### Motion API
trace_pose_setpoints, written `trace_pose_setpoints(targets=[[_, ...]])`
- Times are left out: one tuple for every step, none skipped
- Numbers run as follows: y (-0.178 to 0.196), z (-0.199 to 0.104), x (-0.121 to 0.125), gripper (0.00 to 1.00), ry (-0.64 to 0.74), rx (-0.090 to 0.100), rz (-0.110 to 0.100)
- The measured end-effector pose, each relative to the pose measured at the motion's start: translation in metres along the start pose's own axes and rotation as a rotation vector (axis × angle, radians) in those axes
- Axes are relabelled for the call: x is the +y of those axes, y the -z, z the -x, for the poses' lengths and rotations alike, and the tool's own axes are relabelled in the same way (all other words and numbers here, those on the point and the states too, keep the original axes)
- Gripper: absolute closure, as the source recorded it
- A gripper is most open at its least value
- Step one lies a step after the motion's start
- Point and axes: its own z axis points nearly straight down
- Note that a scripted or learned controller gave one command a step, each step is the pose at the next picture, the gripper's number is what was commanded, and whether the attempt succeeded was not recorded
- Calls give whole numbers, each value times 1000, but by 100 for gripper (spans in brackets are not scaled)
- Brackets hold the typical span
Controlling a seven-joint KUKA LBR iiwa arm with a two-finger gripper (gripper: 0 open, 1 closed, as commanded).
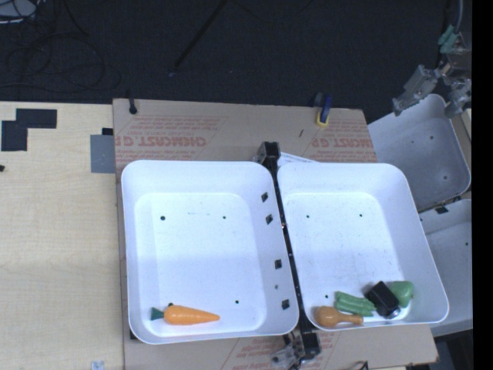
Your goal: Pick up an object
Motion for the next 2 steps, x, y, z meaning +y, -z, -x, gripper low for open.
trace_pose_setpoints(targets=[[-1,-2,0,100,5,3,-21],[-134,4,38,100,-2,6,-29]])
